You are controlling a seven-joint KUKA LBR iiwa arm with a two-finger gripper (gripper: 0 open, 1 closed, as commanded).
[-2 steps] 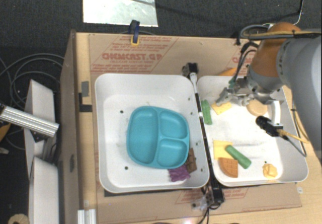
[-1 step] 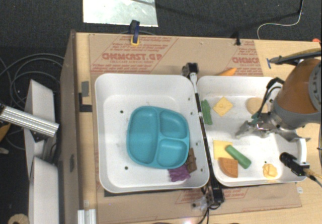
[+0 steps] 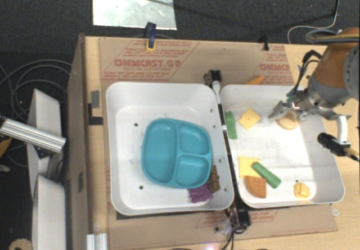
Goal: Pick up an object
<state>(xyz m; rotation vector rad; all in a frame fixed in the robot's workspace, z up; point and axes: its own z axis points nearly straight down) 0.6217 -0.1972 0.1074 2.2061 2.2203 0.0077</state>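
Right bin (image 3: 332,187) near edge has one waffle (image 3: 255,187), one green stick (image 3: 266,175), one yellow lump (image 3: 302,190); farther in, one cheese square (image 3: 249,118); arm reaches from right, tool (image 3: 285,109) fingers apart over one tan bread piece (image 3: 288,123); left bin (image 3: 121,131) holds one blue tray (image 3: 175,152).

You are looking down on a bench (image 3: 185,55) topped with tan cardboard printed in red letters. Two shallow white bins sit directly on it, side by side and touching along their inner edges: the left bin (image 3: 121,131) and the right bin (image 3: 329,181). A small orange piece (image 3: 255,80) lies on the cardboard just behind the right bin.
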